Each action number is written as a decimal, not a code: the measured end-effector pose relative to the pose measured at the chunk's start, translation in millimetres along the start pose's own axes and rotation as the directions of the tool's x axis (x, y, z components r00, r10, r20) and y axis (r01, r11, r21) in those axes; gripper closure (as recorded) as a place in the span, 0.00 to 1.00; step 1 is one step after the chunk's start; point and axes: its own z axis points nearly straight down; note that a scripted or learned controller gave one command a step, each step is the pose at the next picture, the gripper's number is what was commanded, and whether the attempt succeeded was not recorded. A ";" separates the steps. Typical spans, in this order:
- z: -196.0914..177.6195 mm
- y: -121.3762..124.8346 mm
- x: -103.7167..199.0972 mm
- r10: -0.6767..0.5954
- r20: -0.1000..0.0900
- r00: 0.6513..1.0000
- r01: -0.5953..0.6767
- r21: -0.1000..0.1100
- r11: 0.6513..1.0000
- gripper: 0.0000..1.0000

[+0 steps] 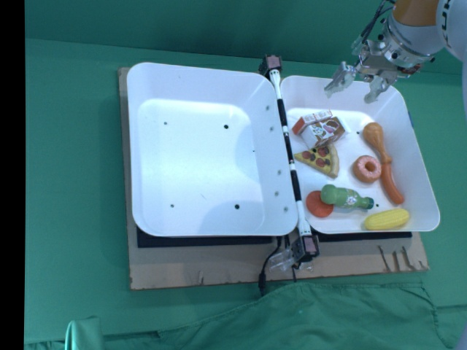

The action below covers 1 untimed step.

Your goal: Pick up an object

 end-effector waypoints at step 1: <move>60.6 2.6 1.3 0.000 0.000 1.000 0.000 0.003 1.000 0.00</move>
